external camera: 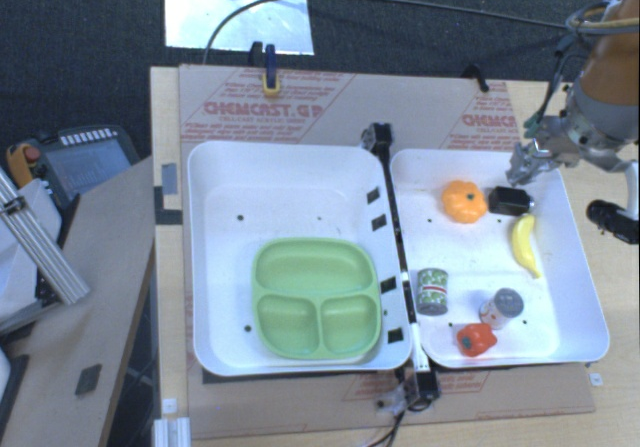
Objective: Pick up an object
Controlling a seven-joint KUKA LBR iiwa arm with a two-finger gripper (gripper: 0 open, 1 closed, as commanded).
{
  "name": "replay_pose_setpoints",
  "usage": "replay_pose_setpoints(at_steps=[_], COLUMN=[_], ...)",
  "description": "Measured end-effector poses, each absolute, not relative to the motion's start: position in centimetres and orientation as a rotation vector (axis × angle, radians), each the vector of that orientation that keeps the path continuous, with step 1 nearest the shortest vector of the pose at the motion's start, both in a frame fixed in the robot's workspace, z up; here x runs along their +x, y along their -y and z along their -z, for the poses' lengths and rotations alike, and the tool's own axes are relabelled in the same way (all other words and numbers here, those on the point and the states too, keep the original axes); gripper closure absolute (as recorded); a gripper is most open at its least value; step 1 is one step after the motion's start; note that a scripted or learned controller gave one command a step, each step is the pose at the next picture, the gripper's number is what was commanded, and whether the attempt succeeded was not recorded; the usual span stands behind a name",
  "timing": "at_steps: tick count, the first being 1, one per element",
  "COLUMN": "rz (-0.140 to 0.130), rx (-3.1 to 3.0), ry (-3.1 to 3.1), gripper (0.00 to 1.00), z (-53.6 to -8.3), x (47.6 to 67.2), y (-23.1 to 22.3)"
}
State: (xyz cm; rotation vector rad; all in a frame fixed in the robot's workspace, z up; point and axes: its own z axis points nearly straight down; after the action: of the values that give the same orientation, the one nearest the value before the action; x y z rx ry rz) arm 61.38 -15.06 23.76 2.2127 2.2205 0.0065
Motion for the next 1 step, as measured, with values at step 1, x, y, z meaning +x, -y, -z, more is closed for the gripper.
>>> replay_pose_setpoints(at_steps=[1], rz=[-0.004], rx=[2.211], ry=[-2.23], gripper=[1.0], z=[-22.59], x=[62.38], y=[9.5])
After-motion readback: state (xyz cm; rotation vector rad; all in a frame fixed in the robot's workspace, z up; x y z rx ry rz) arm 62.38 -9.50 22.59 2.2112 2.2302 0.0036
